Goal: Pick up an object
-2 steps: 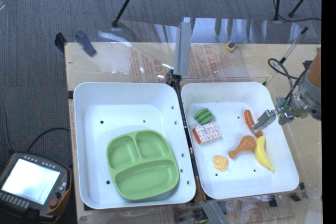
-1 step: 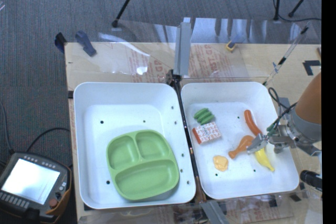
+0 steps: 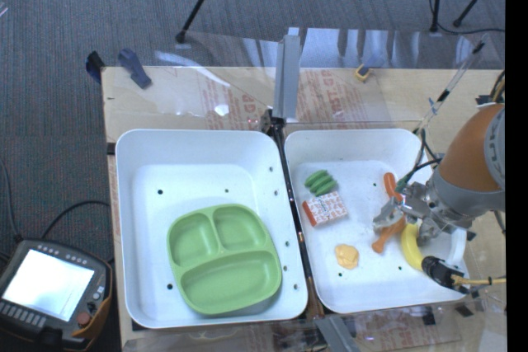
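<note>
So starting at the far left, off the wooden tabletop [image 3: 165,99], there's a grey handheld control pad with a lit screen [image 3: 51,288] sitting on the carpet. The left shallow white plastic bin [image 3: 140,152] holds just a light green divided plastic plate [image 3: 223,259], three compartments, lying flat toward the bin's near side.

The right shallow white plastic bin [image 3: 355,146] is where it gets crowded. Going across: a small green ridged toy vegetable [image 3: 320,181], and just below it, nearly touching, a red and white printed box [image 3: 325,208]. Nearer the front there's a pale orange round lump [image 3: 347,256] by itself. Then a slim orange carrot-shaped toy [image 3: 388,214] runs top to bottom, and the grey metal hand [image 3: 399,214] sits right over its middle, so part of it is hidden. Can't tell whether the hand is open, closed or gripping that carrot. A yellow banana-shaped toy [image 3: 410,248] lies just right of the carrot's lower end, partly under the arm.
</note>
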You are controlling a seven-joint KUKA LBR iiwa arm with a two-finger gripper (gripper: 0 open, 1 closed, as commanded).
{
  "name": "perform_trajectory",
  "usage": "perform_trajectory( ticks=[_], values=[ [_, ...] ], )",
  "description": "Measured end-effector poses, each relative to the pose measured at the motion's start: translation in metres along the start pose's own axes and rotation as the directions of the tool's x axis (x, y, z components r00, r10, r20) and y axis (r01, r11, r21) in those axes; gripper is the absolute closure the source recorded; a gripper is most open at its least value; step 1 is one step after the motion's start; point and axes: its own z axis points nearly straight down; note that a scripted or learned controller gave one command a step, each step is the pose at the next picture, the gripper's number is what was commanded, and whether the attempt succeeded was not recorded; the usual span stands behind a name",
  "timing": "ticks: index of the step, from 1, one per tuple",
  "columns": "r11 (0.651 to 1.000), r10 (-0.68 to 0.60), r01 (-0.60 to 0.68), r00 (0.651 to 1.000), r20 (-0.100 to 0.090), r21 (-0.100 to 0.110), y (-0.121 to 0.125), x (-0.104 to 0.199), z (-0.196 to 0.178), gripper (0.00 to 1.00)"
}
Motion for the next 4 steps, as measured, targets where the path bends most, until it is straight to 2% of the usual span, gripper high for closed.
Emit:
perform_trajectory(
  ticks=[1,2,3,4],
  values=[
    [1.0,0.001,-0.001,1.0,0.001,0.003,0.0,-0.002,-0.01,1.0],
    [0.984,0.176,-0.176,0.984,0.0,-0.008,-0.048,0.04,-0.146,1.0],
    [0.977,0.211,-0.211,0.977,0.006,0.002,0.015,0.038,-0.071,1.0],
    [0.864,0.504,-0.504,0.864,0.002,-0.004,0.022,0.027,-0.074,1.0]
  ],
)
